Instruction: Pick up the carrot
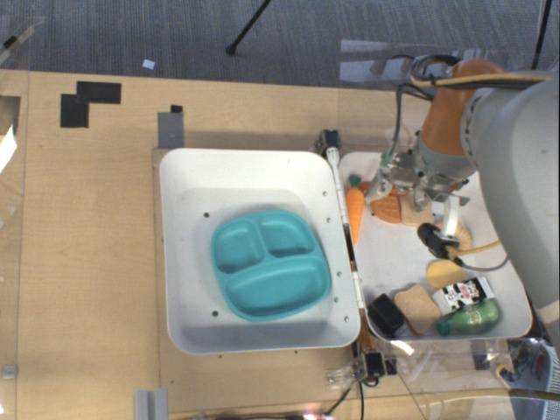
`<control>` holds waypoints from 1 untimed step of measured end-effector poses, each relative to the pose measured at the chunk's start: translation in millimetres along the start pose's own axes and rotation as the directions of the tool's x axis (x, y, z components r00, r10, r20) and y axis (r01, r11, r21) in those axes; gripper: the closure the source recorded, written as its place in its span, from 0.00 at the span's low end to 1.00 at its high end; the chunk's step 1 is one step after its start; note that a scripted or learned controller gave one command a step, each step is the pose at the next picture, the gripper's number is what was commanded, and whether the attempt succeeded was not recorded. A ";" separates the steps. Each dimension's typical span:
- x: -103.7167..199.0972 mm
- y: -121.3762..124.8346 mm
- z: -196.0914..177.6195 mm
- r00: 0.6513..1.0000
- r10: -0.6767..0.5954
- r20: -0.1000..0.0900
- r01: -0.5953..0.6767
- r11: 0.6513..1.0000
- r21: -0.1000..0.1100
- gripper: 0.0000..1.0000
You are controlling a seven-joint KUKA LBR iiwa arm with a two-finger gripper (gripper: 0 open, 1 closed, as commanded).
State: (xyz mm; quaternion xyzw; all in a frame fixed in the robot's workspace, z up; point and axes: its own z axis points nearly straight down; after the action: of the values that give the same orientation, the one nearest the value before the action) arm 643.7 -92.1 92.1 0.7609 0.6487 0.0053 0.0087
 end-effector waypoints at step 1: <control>-0.1 -7.1 -0.6 0.928 0.372 -0.001 -0.372 0.928 -0.001 0.00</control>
State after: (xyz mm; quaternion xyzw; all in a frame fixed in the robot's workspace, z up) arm 636.7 -91.0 92.6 0.8701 0.4927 0.0076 0.0074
